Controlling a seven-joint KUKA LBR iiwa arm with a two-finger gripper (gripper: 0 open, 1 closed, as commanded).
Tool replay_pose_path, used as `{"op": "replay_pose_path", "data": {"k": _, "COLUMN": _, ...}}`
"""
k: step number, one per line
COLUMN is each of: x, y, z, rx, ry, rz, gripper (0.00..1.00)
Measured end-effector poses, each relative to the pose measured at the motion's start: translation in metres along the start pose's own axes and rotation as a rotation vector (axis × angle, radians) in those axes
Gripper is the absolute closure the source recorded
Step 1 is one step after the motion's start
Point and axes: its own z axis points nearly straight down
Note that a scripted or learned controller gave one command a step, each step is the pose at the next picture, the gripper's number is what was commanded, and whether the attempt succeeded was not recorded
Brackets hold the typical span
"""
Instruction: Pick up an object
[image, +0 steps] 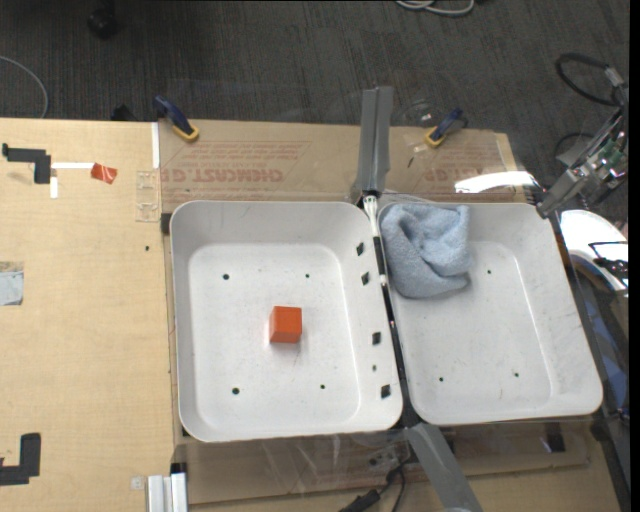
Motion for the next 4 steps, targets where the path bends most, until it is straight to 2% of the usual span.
{"op": "replay_pose_path", "data": {"k": 1, "x": -0.008, "y": -0.013, "z": -0.049, "rx": -0.001, "ry": -0.001, "rz": -0.333, "gripper": 0.0}}
{"op": "replay_pose_path", "data": {"k": 2, "x": -0.006, "y": -0.016, "z": -0.041, "rx": -0.002, "ry": 0.001, "rz": -0.854, "gripper": 0.0}}
{"op": "replay_pose_path", "data": {"k": 3, "x": -0.018, "y": 0.011, "z": -0.118, "rx": -0.003, "ry": -0.002, "rz": -0.683, "gripper": 0.0}}
{"op": "replay_pose_path", "data": {"k": 4, "x": -0.011, "y": -0.005, "z": -0.131, "rx": -0.002, "ry": 0.0, "rz": -0.891, "gripper": 0.0}}
